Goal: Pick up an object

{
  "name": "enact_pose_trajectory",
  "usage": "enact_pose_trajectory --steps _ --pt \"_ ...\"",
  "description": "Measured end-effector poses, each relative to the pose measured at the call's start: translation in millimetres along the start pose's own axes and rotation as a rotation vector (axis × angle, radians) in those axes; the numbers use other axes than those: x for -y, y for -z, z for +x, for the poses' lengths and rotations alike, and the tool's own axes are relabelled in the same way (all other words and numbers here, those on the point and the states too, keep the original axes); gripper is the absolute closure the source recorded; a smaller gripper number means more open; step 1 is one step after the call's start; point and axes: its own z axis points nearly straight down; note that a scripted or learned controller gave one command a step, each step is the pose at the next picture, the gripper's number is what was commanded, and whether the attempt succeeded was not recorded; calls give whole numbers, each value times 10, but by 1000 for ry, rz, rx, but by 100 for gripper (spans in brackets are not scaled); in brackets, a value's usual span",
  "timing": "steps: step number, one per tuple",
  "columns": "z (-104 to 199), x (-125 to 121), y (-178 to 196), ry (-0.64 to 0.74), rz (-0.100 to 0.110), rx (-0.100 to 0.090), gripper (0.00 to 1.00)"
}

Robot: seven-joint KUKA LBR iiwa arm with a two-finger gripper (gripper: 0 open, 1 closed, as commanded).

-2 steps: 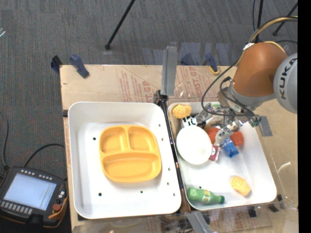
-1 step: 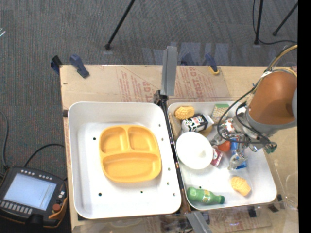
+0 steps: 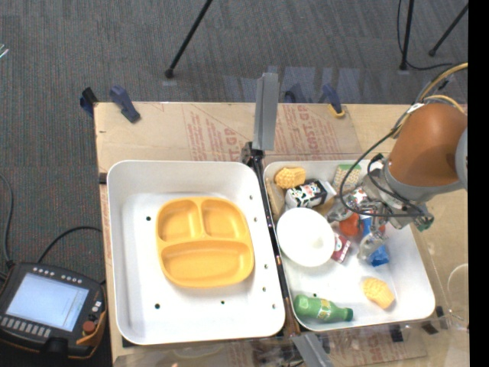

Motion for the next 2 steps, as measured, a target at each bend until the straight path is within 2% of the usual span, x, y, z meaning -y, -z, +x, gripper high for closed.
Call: enact_pose_trajectory --steps 1,2 --pt "-14 4 106 1 3 3 100" --pt "710 -187 -11 -421 -1 -5 100"
